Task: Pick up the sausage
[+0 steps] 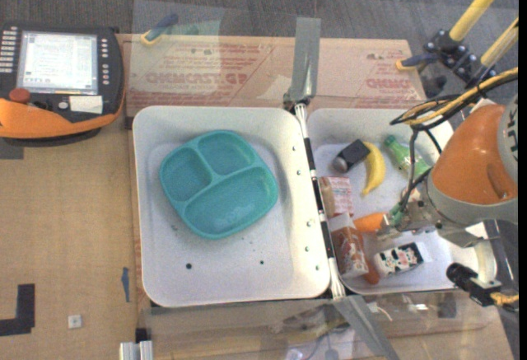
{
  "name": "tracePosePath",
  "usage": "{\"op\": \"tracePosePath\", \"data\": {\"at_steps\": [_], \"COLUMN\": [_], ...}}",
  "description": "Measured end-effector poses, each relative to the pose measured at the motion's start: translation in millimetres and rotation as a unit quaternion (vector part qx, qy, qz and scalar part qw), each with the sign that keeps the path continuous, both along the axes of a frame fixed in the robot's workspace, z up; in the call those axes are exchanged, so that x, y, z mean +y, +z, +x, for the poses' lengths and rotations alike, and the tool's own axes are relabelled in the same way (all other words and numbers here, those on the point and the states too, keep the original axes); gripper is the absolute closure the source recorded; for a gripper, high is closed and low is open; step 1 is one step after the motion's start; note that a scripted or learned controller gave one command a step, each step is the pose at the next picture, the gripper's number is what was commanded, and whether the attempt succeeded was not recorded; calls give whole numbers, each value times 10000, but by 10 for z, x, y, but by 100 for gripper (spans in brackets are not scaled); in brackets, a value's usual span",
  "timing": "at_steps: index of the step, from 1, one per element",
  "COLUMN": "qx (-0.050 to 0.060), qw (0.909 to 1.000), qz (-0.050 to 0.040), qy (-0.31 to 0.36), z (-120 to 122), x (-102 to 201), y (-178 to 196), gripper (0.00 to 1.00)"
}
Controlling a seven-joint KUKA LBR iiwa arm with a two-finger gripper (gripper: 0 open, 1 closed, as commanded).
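Worktop: brown board surface carrying two shallow white bins side by side.
Milk-style carton: small white box with dark print, lying near the front wall of the right bin, just below the arm's wrist.
Sausage: reddish-brown, lying at the front left of the right bin, its end showing beside the carton and below the packet; nothing grips it.
Packet: long red and brown wrapper lying along the right bin's left wall, running from mid-bin toward the front.
Carrot: orange piece just right of the packet, close beside the pincer.
Pincer: low over the middle of the right bin, between the carrot and the carton; the wrist and cables hide its tips, so I cannot tell how wide it stands or whether it touches anything. Nothing can be seen held in it.
Arm: grey with a broad orange band, reaching in from the right over the right bin.
Banana: yellow, toward the back of the right bin.
Black block: just left of the banana.
Green item: right of the banana, partly behind cables.
Teal plate: three compartments, in the left bin.
Pendant: screen controller at the far left.
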State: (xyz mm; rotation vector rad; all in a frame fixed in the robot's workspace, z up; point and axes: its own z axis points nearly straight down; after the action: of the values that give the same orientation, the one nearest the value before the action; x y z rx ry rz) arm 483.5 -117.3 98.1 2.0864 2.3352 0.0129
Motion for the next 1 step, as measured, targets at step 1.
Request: {"op": "tracePosePath", "data": {"at_steps": [1], "qx": [53], "qw": [9980], "qz": [-6], "qy": [636], "z": [99], "x": [-344], "y": [484], "gripper": [100]}}
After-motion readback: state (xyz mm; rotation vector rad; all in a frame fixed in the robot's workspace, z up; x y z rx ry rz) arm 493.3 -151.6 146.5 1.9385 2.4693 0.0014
